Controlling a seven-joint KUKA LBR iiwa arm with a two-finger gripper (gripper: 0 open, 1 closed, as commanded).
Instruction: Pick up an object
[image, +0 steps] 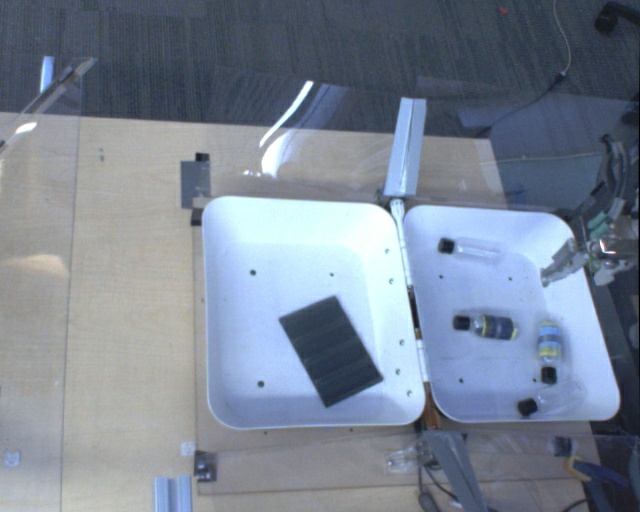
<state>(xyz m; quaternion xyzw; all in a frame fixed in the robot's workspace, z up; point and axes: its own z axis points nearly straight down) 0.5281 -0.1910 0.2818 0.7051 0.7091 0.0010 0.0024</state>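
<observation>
Left white shallow plastic bin (230, 300): one flat dark grey ribbed rectangular pad (330, 350), lying near the bin's centre, long axis running diagonally from far-left to near-right. Right white shallow plastic bin (430, 390), just beside the first: clear vial with black cap (468, 248) at the far side, lying left-right, cap pointing left; small amber bottle with black cap (485, 326) at centre, lying left-right, cap left; small clear bottle with yellow-blue label (548, 350) right of it, long axis near-far, black cap toward the near side; clear black-capped vial (545, 404) along the near wall. Grey two-finger gripper (572, 255) above the bin's far-right corner; finger spread cannot be told.
</observation>
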